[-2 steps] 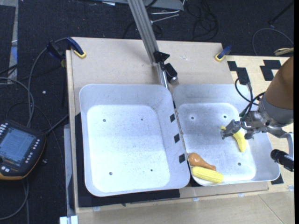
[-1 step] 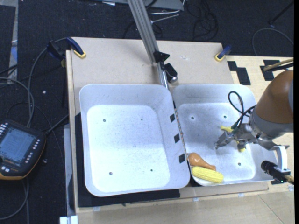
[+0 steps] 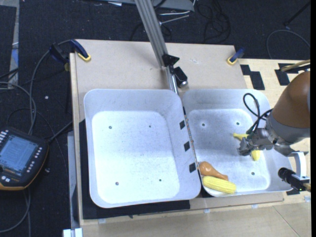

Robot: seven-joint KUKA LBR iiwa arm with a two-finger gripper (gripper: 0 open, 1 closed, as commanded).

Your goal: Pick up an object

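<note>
Nearest the front rim of the right bin lie a corn cob and, touching it, an orange drumstick-shaped toy. Beyond them my jaws hang low over the bin floor, among small yellow pieces; how wide my jaws stand, I cannot tell. The left bin is beside, on the worktop.

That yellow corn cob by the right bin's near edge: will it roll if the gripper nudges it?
Probably. The corn cob looks rounded and long, so a sideways push may roll it. It lies against the orange toy near the bin's wall, which could stop it.
</note>
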